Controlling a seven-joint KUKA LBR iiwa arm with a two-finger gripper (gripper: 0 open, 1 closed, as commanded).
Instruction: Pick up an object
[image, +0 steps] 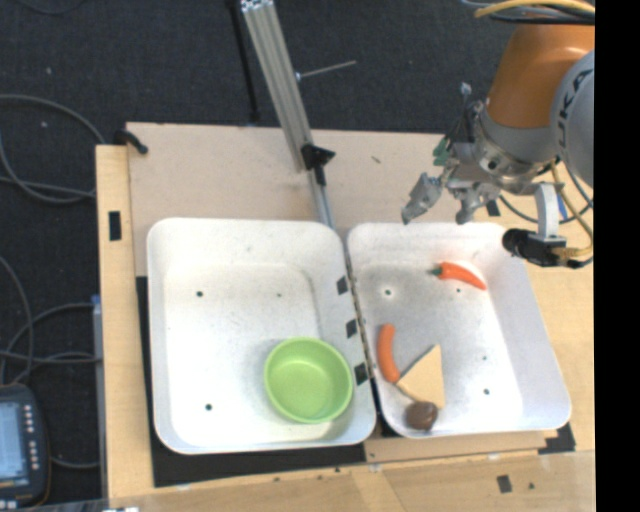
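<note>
Carrot (461, 273) lies upper right in right bin (520, 330); second carrot (387, 352), tan wedge (426, 376), brown lump (421, 415) lower centre. Green bowl (308, 379) in left bin (200, 300). Gripper (445, 203) above right bin's far rim, fingers spread, holding nothing.

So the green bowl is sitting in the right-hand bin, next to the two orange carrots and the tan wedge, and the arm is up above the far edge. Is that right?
Not quite. In the camera view the green bowl sits in the left bin, alone. The two orange carrots and the tan wedge lie in the right bin, and the gripper is above its far edge, as you said.
</note>
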